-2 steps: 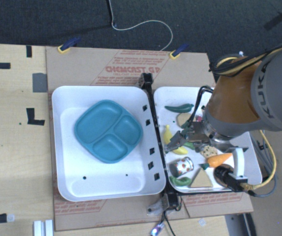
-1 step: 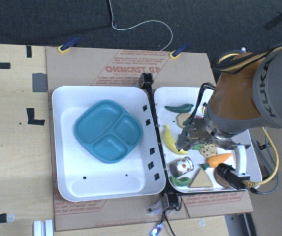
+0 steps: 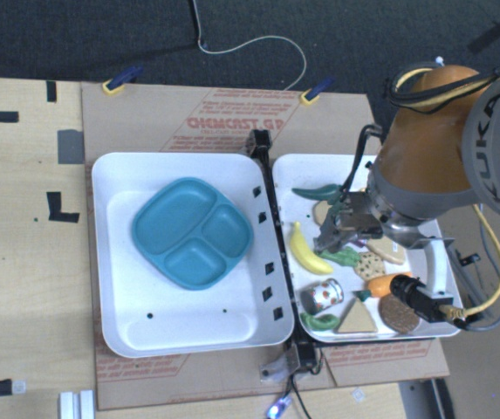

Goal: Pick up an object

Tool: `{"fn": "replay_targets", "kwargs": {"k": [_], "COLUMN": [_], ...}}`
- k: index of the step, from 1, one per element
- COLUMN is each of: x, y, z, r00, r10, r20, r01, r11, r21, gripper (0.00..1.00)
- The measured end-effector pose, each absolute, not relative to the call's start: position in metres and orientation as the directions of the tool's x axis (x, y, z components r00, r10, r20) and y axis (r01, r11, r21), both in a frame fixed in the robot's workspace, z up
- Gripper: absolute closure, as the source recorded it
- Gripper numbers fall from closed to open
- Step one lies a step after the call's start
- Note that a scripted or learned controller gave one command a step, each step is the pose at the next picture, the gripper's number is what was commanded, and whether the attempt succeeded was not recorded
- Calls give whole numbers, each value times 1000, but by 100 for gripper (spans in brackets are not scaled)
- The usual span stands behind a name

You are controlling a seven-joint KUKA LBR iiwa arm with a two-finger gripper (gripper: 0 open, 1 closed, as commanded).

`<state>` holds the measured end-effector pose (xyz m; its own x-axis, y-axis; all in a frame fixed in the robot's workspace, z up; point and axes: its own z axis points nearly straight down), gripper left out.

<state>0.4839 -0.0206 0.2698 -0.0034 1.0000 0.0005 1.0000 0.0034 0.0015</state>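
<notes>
The right bin (image 3: 295, 171) holds several toy foods: a yellow banana (image 3: 306, 251), a green chilli (image 3: 318, 192), a green pea pod (image 3: 344, 257), a cracker (image 3: 370, 264), a carrot (image 3: 380, 286), a brown cookie (image 3: 399, 315), a sandwich wedge (image 3: 357, 320) and a small red and white can (image 3: 325, 296). My gripper (image 3: 344, 228) hangs low over the middle of this bin, just above the pea pod and right of the banana. The grey and orange arm hides the bin's right part.
The left bin (image 3: 114, 234) carries a blue divided plate (image 3: 193, 231). A black divider (image 3: 271, 225) runs between the two bins. A white cable (image 3: 250, 46) loops across the dark floor behind the cardboard base.
</notes>
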Motion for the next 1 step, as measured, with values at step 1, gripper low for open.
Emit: {"fn": "replay_targets", "kwargs": {"k": [1], "x": [484], "y": [86], "z": [357], "r00": [-15], "r10": [1000], "r20": [4], "r01": [1000], "r11": [15], "r21": [8], "gripper": [100]}}
